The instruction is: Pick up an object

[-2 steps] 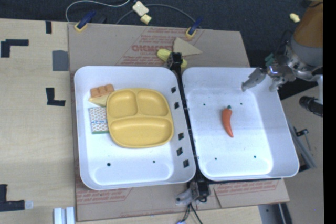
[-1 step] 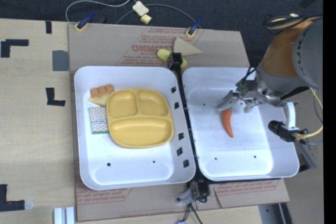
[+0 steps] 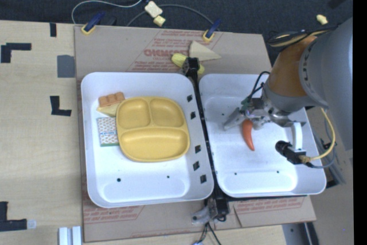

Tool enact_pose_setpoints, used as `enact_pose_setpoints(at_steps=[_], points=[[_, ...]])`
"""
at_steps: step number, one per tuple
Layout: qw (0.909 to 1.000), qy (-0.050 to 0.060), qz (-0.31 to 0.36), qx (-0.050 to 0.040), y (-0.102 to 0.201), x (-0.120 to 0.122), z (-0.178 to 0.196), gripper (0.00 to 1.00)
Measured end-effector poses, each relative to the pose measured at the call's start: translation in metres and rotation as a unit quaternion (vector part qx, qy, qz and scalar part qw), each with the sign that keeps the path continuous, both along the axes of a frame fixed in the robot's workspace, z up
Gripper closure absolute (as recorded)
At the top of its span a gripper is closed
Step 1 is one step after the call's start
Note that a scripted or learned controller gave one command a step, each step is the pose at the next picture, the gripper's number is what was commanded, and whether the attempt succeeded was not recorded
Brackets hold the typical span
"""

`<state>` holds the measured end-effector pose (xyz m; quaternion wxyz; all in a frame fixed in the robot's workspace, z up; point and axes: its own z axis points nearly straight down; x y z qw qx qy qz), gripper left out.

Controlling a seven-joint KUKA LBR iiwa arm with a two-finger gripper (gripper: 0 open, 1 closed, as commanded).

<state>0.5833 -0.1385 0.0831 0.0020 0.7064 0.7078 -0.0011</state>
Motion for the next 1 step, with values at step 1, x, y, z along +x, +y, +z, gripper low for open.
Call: enact_pose_setpoints(at_steps=[1], points=[[1.0,-0.003,-0.001,-0.0012,-0.0026,0.0021,0.0148,1.0]])
